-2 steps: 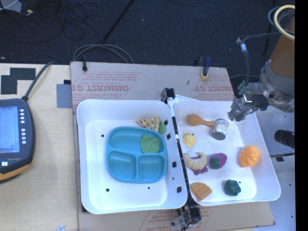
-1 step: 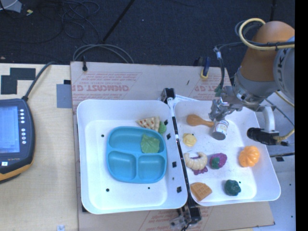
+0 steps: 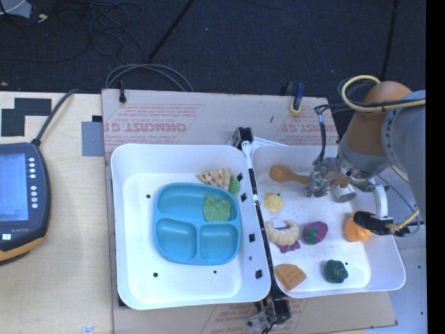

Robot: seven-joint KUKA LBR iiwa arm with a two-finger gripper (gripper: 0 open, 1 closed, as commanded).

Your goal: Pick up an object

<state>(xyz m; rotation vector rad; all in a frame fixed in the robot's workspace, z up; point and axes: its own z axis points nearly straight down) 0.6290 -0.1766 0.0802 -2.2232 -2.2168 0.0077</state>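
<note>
Nearest lay brown cardboard [image 3: 229,120] under two white bins [image 3: 132,165], with dark floor and cables at twelve o'clock. In the right bin [image 3: 389,273], the gripper [image 3: 318,186] hung at the tan wooden spoon's [image 3: 286,175] three o'clock end; whether it was clenched could not be told.

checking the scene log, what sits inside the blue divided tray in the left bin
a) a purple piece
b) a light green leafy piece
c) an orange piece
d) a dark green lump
b: the light green leafy piece lies in the upper right compartment of the blue divided tray in the left bin, while the purple piece and dark green lump lie in the right bin.
</note>
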